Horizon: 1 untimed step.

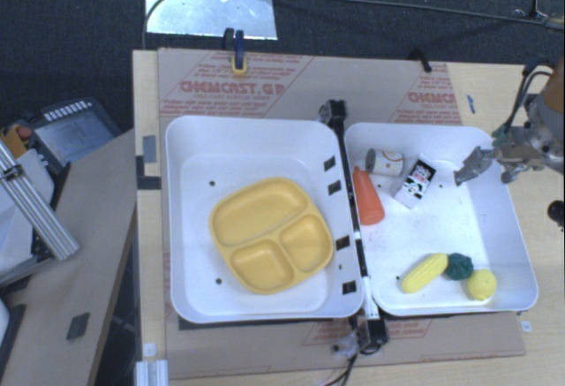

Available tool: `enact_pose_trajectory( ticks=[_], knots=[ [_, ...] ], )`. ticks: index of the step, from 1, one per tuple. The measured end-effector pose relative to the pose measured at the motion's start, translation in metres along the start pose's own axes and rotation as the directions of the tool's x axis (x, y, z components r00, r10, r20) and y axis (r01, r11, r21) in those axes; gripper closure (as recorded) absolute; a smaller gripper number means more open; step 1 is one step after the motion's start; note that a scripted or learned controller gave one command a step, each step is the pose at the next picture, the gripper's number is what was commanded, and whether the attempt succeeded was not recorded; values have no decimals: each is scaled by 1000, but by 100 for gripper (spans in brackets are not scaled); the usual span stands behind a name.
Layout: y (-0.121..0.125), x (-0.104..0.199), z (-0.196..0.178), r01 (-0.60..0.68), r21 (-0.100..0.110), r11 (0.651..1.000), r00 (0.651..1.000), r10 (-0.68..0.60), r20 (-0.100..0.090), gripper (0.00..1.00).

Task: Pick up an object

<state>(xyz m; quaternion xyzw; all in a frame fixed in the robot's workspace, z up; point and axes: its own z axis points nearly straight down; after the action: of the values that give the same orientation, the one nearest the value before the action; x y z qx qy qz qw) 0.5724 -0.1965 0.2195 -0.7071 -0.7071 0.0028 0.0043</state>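
The right bin (503,225) holds several small things. An orange carrot-like piece (366,197) lies by its left wall. A small white can (386,162) and a black-and-white box (415,182) sit near the back. A yellow corn cob (424,273), a green lump (458,266) and a yellow lemon (481,284) lie along the front. My gripper (490,169) hovers over the bin's back right part, to the right of the box. It is open with nothing between its fingers.
The left bin (190,199) holds a yellow divided plate (269,234). A black clip strip (346,216) joins the two bins. Cardboard (291,84) lies under both bins. A clamp (237,53) stands at the back edge, and grey equipment (71,132) sits far left.
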Motion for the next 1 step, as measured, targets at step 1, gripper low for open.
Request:
enact_pose_trajectory(
  ticks=[1],
  knots=[
    [3,0,-7,3,-11,1000,1000,-3,3,0]
  ],
)
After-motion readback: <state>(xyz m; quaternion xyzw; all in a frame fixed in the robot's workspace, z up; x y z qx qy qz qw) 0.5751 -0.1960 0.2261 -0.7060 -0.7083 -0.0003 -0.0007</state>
